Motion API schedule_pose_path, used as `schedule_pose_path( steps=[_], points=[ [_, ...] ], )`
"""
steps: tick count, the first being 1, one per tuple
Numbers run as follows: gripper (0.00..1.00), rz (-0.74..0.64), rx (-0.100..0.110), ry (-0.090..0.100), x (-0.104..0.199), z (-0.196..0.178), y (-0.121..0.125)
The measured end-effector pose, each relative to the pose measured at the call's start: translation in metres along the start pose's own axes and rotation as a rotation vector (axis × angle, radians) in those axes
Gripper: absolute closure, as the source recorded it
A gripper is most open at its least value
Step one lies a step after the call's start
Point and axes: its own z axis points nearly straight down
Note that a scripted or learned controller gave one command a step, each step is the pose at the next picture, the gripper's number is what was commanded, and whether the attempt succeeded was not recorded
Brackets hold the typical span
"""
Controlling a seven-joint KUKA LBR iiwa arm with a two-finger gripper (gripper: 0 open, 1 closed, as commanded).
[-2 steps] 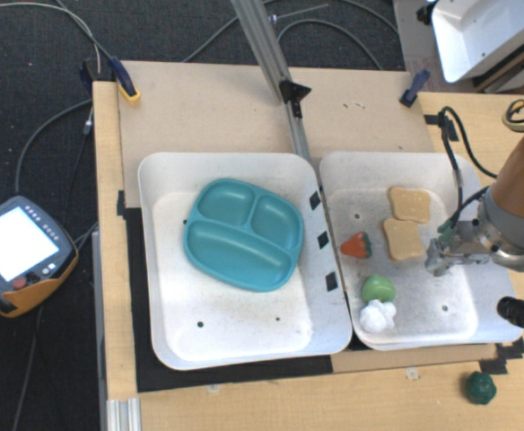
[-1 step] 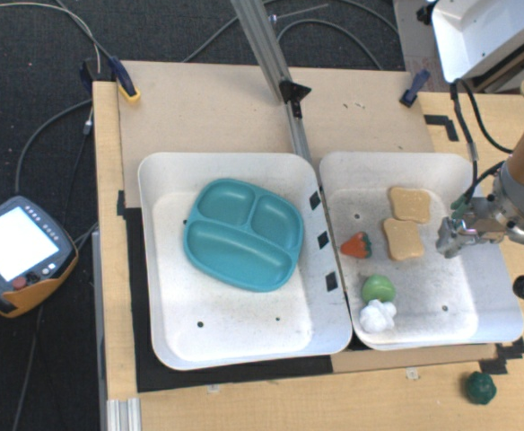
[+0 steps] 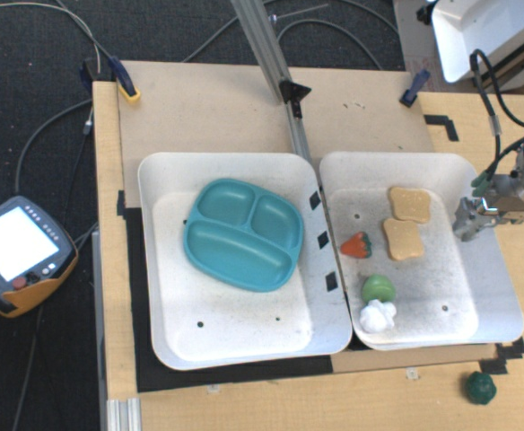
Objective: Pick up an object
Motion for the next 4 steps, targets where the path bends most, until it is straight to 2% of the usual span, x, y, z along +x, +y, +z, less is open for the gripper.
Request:
schedule_pose_path(
  steps=[1, 2, 3, 4],
  points=[
    [1.00, -0.005, 0.009, 0.005, 0.062, 0.011, 0.008],
    [1.00, -0.004, 0.010, 0.005, 0.107, 0.026, 0.012],
    [1.00, -0.005, 0.011, 0.005, 0.161, 0.043, 0.027],
    [1.00, -0.005, 0.008, 0.004, 0.225, 0.043, 0.032]
  ],
)
